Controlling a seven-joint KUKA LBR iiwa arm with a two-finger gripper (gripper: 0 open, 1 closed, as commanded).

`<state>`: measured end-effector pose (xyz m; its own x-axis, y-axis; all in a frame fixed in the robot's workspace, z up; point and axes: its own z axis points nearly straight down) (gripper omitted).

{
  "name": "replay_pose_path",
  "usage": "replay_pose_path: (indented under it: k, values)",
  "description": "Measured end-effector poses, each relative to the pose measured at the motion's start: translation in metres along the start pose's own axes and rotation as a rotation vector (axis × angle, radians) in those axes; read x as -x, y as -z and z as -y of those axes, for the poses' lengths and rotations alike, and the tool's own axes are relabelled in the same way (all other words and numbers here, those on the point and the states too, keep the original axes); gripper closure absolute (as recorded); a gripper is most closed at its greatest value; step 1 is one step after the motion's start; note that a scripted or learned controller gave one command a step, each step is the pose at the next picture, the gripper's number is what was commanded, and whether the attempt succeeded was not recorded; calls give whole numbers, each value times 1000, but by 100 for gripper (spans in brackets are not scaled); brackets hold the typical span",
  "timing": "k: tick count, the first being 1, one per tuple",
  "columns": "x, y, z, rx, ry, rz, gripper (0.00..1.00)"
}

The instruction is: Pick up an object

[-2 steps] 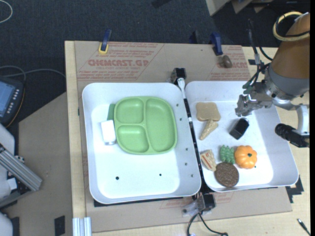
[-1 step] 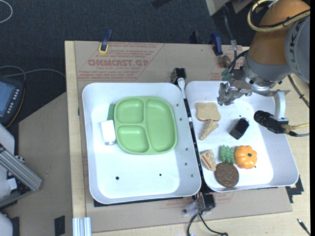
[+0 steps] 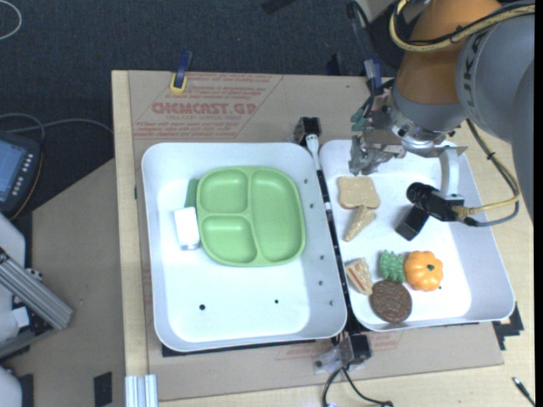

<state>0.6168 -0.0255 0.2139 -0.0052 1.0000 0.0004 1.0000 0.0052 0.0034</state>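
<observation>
My gripper (image 3: 366, 161) hangs over the back left of the right bin (image 3: 484, 270), just above a tan bread slice (image 3: 357, 192). Nothing shows between its fingers. Below the bread lies a pale wedge of food (image 3: 361, 223). Near the bin's front sit a small sandwich piece (image 3: 358, 275), a brown round cookie (image 3: 390, 300), a green broccoli piece (image 3: 391, 265) and an orange pumpkin (image 3: 423, 270). The left bin (image 3: 170, 303) holds a green divided plate (image 3: 251, 214) and a white block (image 3: 187, 227) at the plate's left.
A black camera-like fitting (image 3: 422, 206) juts from the arm over the middle of the right bin. Cables (image 3: 488, 214) loop at the right. A cardboard sheet (image 3: 204, 104) lies under both bins. A clamp (image 3: 307, 131) sits between the bins at the back.
</observation>
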Motion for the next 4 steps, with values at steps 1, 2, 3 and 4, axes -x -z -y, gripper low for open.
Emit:
replay_pose_path:
  k: [1, 2, 3, 4]
  values:
    - [-51, 16, -21, 2, 1, -1, 100]
    - [-92, 18, -43, 2, 0, -1, 100]
    - [-104, 0, -47, -6, -4, 1, 100]
    - [-105, 20, -39, -1, -4, 0, 100]
